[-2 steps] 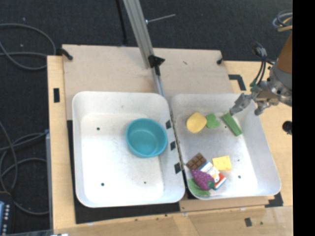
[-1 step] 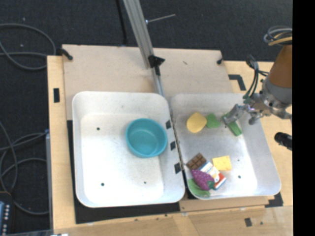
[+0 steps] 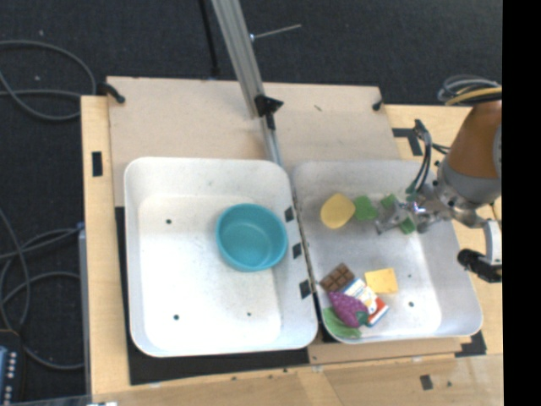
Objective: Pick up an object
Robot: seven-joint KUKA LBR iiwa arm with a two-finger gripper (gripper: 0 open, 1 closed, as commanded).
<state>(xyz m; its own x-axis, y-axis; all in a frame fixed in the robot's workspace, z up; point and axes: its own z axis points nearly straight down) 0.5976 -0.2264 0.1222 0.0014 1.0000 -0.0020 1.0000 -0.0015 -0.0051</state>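
So the gripper (image 3: 396, 219) is hanging low over the right bin (image 3: 439, 290), and honestly I'm not able to tell whether the jaws are open, closed or gripping anything, it's all too small and dark down there. A green block (image 3: 407, 224) is sitting right at the jaws, maybe touching, and another green piece (image 3: 365, 207) is lying just beyond them toward the left bin (image 3: 152, 227), with a yellow lump (image 3: 337, 211) a bit further that way. I'm judging the pick as not done yet: nothing is looking lifted, so the grab and the raise are both still to go. Well away from the jaws, toward the near rim, a chocolate bar (image 3: 336, 276), a yellow wedge (image 3: 382, 281), grapes (image 3: 347, 309) and a little carton (image 3: 369, 301) are crowding together. A blue bowl (image 3: 251, 236) is sitting in the left bin. Both bins are resting on a plain wooden bench (image 3: 194, 121), with dark floor and cables (image 3: 34, 83) running around it.
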